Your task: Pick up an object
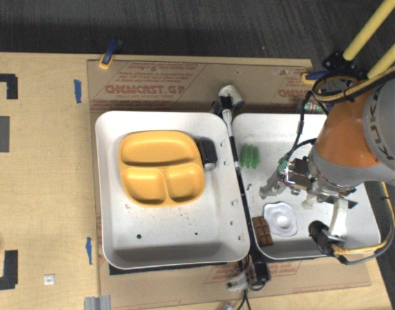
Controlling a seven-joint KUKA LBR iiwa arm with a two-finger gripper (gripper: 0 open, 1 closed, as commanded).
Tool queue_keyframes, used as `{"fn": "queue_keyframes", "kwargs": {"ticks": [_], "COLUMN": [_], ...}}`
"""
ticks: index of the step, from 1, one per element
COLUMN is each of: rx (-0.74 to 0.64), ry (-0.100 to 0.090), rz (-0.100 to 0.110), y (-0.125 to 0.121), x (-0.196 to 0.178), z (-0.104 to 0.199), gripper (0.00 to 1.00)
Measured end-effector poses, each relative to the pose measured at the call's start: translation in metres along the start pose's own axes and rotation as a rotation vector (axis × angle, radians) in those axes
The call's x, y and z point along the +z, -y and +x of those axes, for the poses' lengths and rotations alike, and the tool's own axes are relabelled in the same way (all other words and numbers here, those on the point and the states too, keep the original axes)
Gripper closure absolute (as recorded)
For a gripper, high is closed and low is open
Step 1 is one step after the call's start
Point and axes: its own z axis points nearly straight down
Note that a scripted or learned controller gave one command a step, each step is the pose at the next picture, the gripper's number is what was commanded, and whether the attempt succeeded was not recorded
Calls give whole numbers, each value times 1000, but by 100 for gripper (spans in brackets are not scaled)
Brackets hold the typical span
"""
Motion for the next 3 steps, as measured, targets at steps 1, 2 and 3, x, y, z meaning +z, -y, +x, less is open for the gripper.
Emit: {"fn": "queue_keyframes", "kwargs": {"ticks": [1, 2, 3], "rx": [-1, 78, 29], "ry": [1, 0, 0], "rz": [-1, 3, -3], "y": [-57, -14, -48], "x": [20, 62, 99], "z": [-42, -48, -102], "gripper": [0, 0, 0]}}
